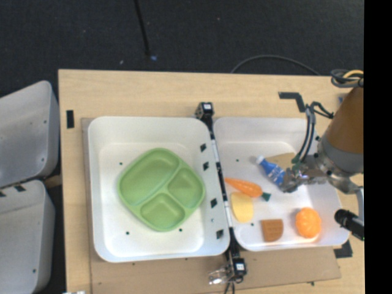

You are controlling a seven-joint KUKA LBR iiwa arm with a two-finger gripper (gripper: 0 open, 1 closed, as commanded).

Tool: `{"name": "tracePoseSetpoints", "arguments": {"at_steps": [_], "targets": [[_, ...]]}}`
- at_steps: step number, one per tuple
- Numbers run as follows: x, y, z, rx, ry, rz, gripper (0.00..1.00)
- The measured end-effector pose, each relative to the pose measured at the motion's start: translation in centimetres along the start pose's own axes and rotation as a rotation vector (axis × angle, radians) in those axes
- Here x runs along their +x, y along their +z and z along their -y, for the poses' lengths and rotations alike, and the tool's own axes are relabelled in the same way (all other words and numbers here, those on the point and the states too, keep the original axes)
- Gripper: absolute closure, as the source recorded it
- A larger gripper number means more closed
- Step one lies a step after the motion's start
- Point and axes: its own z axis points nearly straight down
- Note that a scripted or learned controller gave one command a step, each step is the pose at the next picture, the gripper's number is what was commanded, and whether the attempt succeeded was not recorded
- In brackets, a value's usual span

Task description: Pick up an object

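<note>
— Nearest the front of the right bin [288, 245]?
— Brown block [272, 229], orange ball [308, 222], yellow piece [242, 209]; behind them the carrot [245, 187].
— And the gripper [293, 180]?
— Low beside the blue tube [271, 170]; jaws' state I cannot tell.
— Left bin [98, 164]?
— Green divided plate [160, 189].

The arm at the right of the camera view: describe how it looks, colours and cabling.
The arm shows a broad orange-brown band above a grey wrist collar. Below that sits a dark metallic two-finger gripper, small and blurred. Thin dark cables loop from the wrist up over the right white bin.
</note>
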Motion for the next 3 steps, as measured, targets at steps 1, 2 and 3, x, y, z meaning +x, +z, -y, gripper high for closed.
{"name": "tracePoseSetpoints", "arguments": {"at_steps": [1,2,3], "targets": [[5.0,-0.2,-1.5,-0.001,-0.006,-0.002,1.0],[9.8,-1.0,-0.9,0.001,-0.007,-0.002,1.0],[14.4,-2.1,-1.5,0.0,-0.007,-0.001,1.0]]}}
